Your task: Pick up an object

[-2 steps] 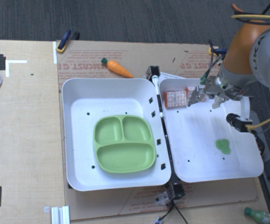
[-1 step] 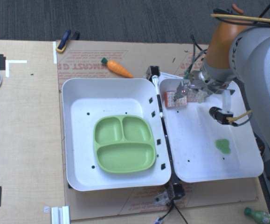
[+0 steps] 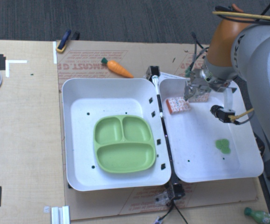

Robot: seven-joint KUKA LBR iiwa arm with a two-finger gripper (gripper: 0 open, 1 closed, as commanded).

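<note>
1. We see the claw point(image 3: 196, 91) low over the far left corner of the right bin point(image 3: 246, 169). Whether it is apart or together we cannot tell, because the wrist hides the tips.

2. The nearest thing to pick is a small box point(image 3: 177, 105) with red and white printing. It lies flat on the bin floor near the far left corner, just beside the claw on its left and close to the wall that the two bins share. We cannot tell whether the claw touches it.

3. We judge the box to be light card: stiff enough along its edges, but liable to crush under a hard squeeze on the broad face. Its printed skin looks smooth, so it may slip. We would take it across its two long sides, near the middle, so that it does not swing.

4. A small green lump point(image 3: 223, 146) lies in the same bin toward the near right corner, well apart from the claw. It looks soft and irregular, a poorer thing to hold.

5. The left bin point(image 3: 72, 139) bears a green divided plate point(image 3: 124, 143), which is wide and shallow, hard for the claw to span.
</note>
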